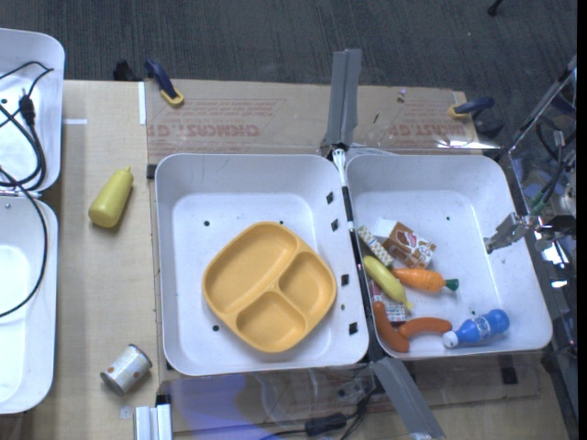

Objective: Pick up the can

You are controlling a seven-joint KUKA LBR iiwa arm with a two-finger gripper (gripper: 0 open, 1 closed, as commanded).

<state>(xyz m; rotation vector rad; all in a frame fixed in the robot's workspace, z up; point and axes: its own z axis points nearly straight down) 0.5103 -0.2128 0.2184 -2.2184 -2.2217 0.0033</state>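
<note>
Can (126,368) is lying tipped on the desk (101,282), outside the bins, near the left bin's (174,246) front corner. Yellow tray (269,286) sits in that bin — banana (385,280), carrot (423,280) and bottle (477,328) in the right one (477,200). Gripper (515,230) hangs at the right rim — can't tell about the fingers.

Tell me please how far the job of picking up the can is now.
Nothing looks done yet. The can lies on its side on the bench, outside the left bin, near its front left corner. The gripper is at the right bin's right wall, far from the can. Reaching, gripping and lifting are all left.
</note>
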